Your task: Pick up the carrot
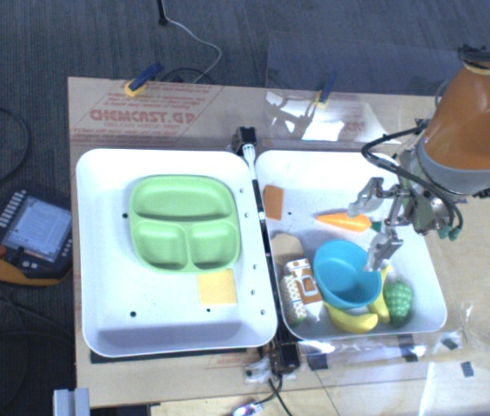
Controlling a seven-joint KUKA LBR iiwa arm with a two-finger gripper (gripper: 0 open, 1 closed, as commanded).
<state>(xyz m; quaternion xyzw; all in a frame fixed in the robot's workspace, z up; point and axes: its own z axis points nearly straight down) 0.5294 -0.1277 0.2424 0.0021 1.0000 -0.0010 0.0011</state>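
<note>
The carrot is lying flat in the right bin, toward that bin's far half, its thick end pointing at the arm and its tip pointing toward the left bin. The pincer is hanging just at the carrot's thick end with its fingers spread, one finger on the far side and the other on the near side, nothing between them. The approach looks aimed to straddle the carrot. Bare floor is lying open beyond the carrot, while the blue bowl is crowding its near side, leaving little room for the near finger.
</note>
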